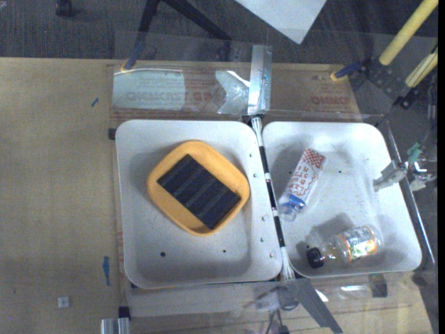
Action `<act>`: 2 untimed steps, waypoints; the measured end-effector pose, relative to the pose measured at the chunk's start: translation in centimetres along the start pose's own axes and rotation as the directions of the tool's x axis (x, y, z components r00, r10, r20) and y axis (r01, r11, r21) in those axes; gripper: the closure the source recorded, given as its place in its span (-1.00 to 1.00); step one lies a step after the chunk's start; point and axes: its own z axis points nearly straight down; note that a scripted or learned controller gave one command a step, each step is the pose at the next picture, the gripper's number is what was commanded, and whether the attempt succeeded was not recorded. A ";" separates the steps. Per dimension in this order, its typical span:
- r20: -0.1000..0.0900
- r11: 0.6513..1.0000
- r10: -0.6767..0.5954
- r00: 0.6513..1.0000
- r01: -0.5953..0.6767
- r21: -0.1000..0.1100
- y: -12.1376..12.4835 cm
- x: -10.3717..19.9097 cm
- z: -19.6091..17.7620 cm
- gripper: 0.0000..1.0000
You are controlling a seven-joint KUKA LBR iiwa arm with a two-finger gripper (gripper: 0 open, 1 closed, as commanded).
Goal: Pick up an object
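Note:
In the left bin (139,249) lies a yellow, rounded-square object (198,186) with a black ribbed panel on top, turned at an angle. The right bin (361,145) holds a white tube (304,179) with a red checkered end and a blue cap, lying diagonally near the divider. In front of the tube, a small clear bottle (345,245) of orange liquid with a black cap lies on its side near the front rim.
The two bins meet at a narrow divider (268,193). A small metal fixture (398,174) sticks over the right bin's right rim. Clear plastic sheeting and a metal bracket (259,82) lie behind the bins. Bare wooden bench (55,186) spreads to the left.

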 end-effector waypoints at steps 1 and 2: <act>0.001 0.994 -0.111 0.994 0.111 -0.001 -0.1 8.8 12.8 -1.00; 0.004 0.913 -0.408 0.913 0.408 -0.003 5.9 8.2 14.5 -1.00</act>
